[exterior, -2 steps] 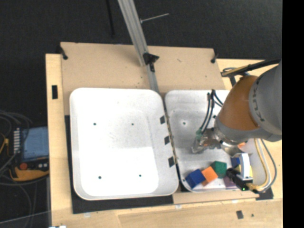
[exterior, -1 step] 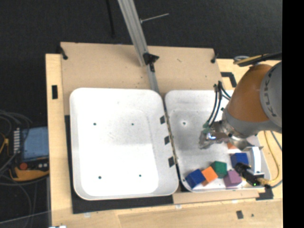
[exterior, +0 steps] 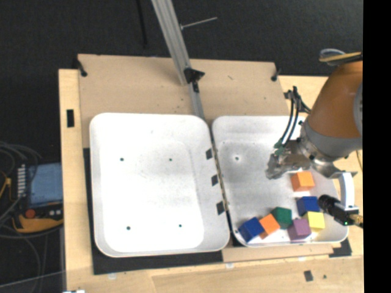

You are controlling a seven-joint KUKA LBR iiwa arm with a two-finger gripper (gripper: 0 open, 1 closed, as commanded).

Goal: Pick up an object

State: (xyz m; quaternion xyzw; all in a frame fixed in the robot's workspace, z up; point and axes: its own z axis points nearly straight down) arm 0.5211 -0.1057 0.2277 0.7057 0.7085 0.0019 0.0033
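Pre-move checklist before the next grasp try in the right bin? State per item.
1. Blocks in reach: ok. The orange block lies beside the gripper in the right bin.
2. Target isolated: ok. That orange block lies apart from the cluster.
3. Cluster spacing: not ok. The blue block, second orange block, green block, purple block and yellow block crowd the near wall.
4. Grip state: cannot tell.
5. Anything held: cannot tell.

matt white plastic bins point(exterior: 153, 182); pale raw wood bench point(exterior: 177, 84); smooth, matt coloured blocks point(exterior: 281, 221)
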